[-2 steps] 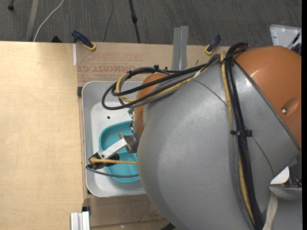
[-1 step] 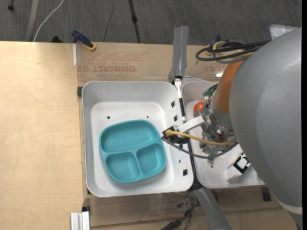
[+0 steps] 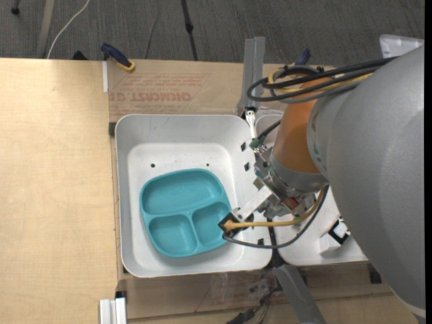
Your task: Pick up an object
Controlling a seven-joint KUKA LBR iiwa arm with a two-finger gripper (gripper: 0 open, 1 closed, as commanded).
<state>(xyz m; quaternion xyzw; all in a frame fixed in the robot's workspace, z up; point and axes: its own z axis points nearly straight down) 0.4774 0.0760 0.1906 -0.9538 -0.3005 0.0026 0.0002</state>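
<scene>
Wood in a pale tone makes up the worktop (image 3: 54,181), and beyond its far edge lies grey carpet floor (image 3: 304,12) crossed by a thin white cable (image 3: 67,19) and dark stand legs (image 3: 185,12). A sheet of brown cardboard (image 3: 162,93) with red print lies under the far ends of the bins, and a blue clamp (image 3: 116,56) grips the worktop's far edge. The grey arm (image 3: 378,167), cut off at the right, fills that side with its orange band (image 3: 293,140) and covers most of the right bin (image 3: 317,248). The end effector (image 3: 270,198) hangs over the line where the two bins meet, hidden under wrist and cables, so whether it is released or clenched cannot be told. In the right bin's exposed corner a small white and black item (image 3: 337,231) shows, too hidden to name. The left bin (image 3: 128,147) holds a teal divided plate (image 3: 182,194) with three compartments, lying flat toward the near side, its right corner close beside the end effector.
</scene>
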